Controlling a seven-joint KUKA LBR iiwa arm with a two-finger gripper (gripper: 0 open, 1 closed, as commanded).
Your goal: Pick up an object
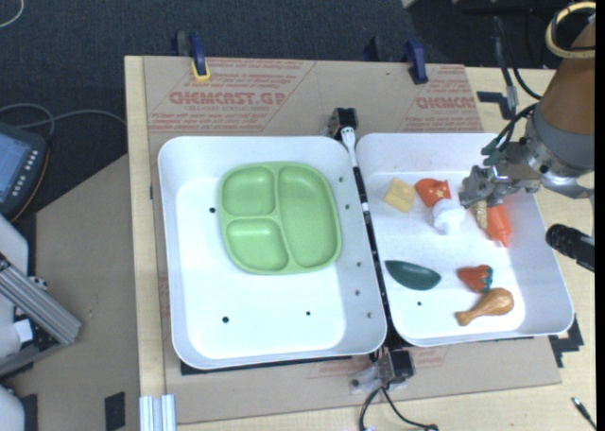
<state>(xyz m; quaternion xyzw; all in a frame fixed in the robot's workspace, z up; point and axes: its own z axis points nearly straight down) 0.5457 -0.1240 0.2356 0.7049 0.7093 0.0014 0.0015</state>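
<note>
The claw [480, 195], its grip impossible to tell, hovers above the carrot [497, 222], so descending and clamping seems next.

"CHEMCAST GP" in red, repeated, partly cut off, on the brown board [284, 98] under the bins.

Two bins sit side by side on the bench [142, 231]. In the left bin [189, 325] a divided plate [280, 216] lies toward the back. In the right bin [539, 306], a wedge [400, 195] and tomato [433, 191] lie at the back, a carrot [497, 222] to their right under the gripper [480, 189], a leaf [413, 274], pepper [475, 278] and drumstick [486, 306] in front
</note>
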